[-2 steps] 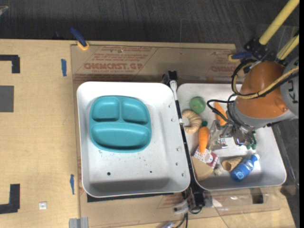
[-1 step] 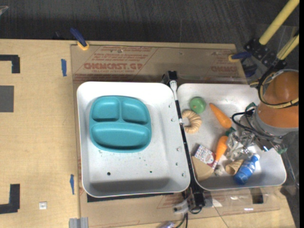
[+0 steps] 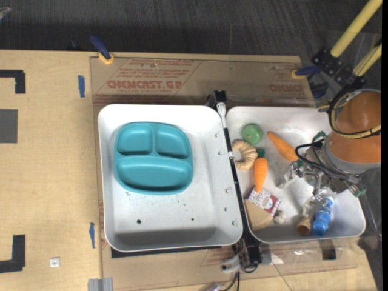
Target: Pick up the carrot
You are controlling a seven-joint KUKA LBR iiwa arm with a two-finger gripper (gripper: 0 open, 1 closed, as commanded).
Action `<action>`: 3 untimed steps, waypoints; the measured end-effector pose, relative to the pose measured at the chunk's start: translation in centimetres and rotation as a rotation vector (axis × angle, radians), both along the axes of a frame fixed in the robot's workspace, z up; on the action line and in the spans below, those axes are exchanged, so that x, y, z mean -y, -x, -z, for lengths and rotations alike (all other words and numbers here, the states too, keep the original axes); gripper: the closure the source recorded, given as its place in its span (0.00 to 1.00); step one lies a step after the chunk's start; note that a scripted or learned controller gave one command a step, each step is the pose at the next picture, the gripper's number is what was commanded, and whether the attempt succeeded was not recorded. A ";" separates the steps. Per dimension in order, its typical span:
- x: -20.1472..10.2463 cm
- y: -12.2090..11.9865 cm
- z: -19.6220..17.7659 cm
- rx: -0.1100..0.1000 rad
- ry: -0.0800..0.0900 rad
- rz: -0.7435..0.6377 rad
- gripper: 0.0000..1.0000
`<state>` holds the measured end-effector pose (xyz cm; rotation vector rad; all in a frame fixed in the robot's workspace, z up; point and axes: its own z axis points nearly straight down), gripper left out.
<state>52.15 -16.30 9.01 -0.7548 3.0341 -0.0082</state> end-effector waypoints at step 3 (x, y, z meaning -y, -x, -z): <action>-0.2 -4.9 -0.1 0.000 -0.001 -0.022 1.00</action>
